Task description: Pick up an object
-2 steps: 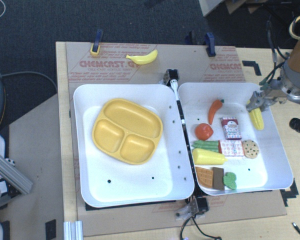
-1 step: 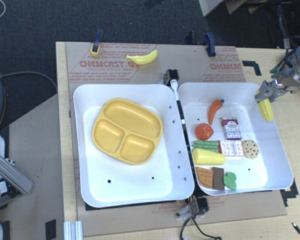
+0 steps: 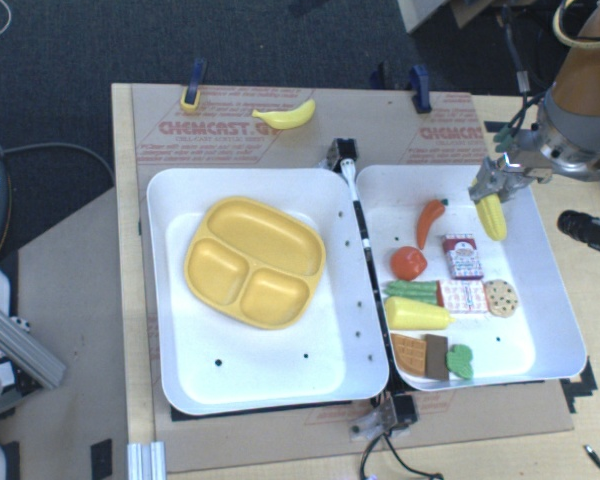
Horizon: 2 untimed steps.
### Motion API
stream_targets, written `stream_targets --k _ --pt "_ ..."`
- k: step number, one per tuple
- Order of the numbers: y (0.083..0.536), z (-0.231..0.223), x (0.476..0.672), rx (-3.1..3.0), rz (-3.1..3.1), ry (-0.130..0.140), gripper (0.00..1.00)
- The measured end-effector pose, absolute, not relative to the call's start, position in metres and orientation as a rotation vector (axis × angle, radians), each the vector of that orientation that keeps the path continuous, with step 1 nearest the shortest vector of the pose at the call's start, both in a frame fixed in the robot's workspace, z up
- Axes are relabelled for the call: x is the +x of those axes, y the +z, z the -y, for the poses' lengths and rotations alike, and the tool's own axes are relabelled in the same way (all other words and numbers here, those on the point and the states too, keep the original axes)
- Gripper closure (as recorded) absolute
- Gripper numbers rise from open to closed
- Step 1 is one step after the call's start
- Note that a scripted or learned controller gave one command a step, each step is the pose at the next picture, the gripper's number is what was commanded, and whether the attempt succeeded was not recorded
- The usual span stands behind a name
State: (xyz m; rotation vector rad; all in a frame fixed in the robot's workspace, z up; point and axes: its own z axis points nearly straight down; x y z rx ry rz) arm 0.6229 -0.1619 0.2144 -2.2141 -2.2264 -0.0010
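My gripper (image 3: 492, 190) hangs over the back right part of the right bin (image 3: 550, 298), with the grey and orange arm reaching in from the upper right. A small yellow oblong toy (image 3: 492, 218) sticks down from between the fingers, which are shut on its upper end. It appears lifted above the bin floor. Loose in the same bin lie a red chili pepper (image 3: 430, 223), a red tomato (image 3: 408, 263), a red and white carton (image 3: 463, 256), a cookie (image 3: 500, 297) and a green cucumber (image 3: 412, 291).
The left bin (image 3: 180, 348) holds a yellow divided plate (image 3: 254, 261). More toy food sits at the right bin's front: a yellow piece (image 3: 416, 314), a waffle (image 3: 408, 353), a green piece (image 3: 461, 361). A banana (image 3: 286, 116) lies on the board behind the bins.
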Motion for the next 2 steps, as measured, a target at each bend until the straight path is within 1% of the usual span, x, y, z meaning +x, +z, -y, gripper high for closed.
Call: stream_targets --k 1,2 --pt "0.221 0.108 0.615 -2.214 2.224 0.001 1.0" --pt "0.213 0.053 0.622 -2.213 2.225 0.001 1.0"
